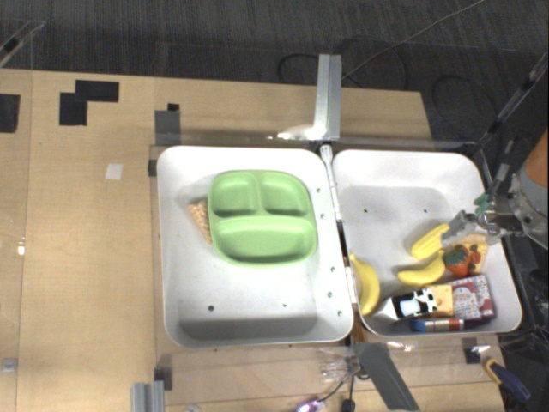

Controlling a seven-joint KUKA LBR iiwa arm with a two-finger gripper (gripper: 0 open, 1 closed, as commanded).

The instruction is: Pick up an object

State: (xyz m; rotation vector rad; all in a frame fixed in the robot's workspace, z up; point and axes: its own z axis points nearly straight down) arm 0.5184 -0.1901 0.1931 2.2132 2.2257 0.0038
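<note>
The right bin holds a heap of things in its near right corner. There are a short yellow banana, a second one below it, and a third against the left wall. A red and orange toy fruit lies beside them, above a red and white box. A black and white item and a marker lie along the near wall. My gripper hangs over the bin's right side, just above the top banana and the red fruit. I see nothing held in it.
The left bin holds a green divided plate with a tan ridged item sticking out at its left. A metal post rises behind the wall between the bins. The far half of the right bin is bare white floor.
</note>
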